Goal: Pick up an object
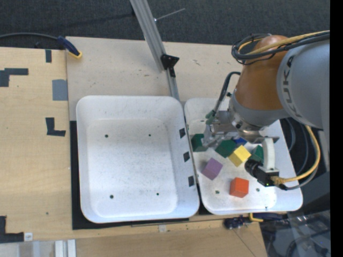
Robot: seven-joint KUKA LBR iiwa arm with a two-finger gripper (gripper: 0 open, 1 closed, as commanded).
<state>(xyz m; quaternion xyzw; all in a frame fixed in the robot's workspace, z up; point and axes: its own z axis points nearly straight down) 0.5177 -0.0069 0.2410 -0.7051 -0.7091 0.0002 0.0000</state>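
Since the task names no particular object, the likeliest candidates are the small blocks in the right bin (284,199): a purple block (211,168), a yellow block (240,155), an orange block (239,187) and dark green pieces (225,146) bunched near the bin's middle; by their look they are probably light, stiff toys with smooth faces, unlikely to break but apt to slide or tip if nudged off-centre; a hold across 2 opposite flat sides seems soundest. The orange block sits nearest the bin's front edge, apart from the rest, with room on its sides; the purple block lies just left of the yellow one, also fairly free; the yellow block touches or nearly touches the green pieces, so closing there could catch 2 things at once. The gripper (214,135) hangs low over the green pieces at the cluster's upper left; I cannot tell whether it is spread or pressed together, nor whether anything sits in it, because the wrist hides it. The grey arm (300,84) with its orange band (260,84) covers the bin's far right; the left bin (86,111) lies just beside; a metal rod (147,25) slants across the bench (32,138) above.
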